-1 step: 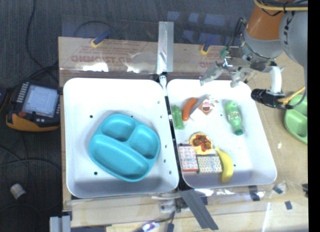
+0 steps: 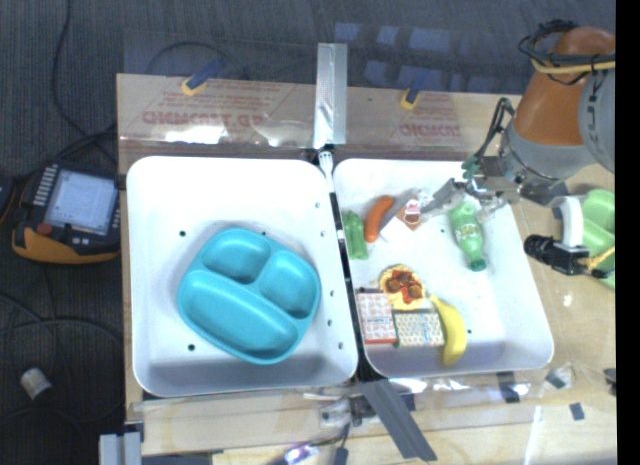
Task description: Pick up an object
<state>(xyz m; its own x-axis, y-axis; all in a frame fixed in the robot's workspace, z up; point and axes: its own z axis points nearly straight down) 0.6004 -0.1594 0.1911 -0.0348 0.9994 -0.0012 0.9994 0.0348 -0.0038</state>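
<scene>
**Operator:** Where does the claw stand, and what has it got?

**Spotter:** You have the claw (image 2: 478, 185) over the right bin (image 2: 520, 293), near its far right corner, just above the top of the green bottle (image 2: 467, 230). You cannot tell from this slant how far it is open, and nothing shows clearly between its tips, so I won't say it holds anything.

**Operator:** What lies in that bin?

**Spotter:** The green bottle lies near the far right side, just below the claw. Left of it you see a small red and white item (image 2: 412, 212), then an orange carrot-like piece (image 2: 379, 216), then a green piece (image 2: 353, 234) against the left wall. Toward the near edge sit a pizza slice (image 2: 402, 284), a patterned box (image 2: 399, 327) and a banana (image 2: 451, 329), all close together.

**Operator:** And the other bin?

**Spotter:** In the left bin (image 2: 160, 203) you have a blue divided tray (image 2: 250, 294), roughly at the middle.
</scene>
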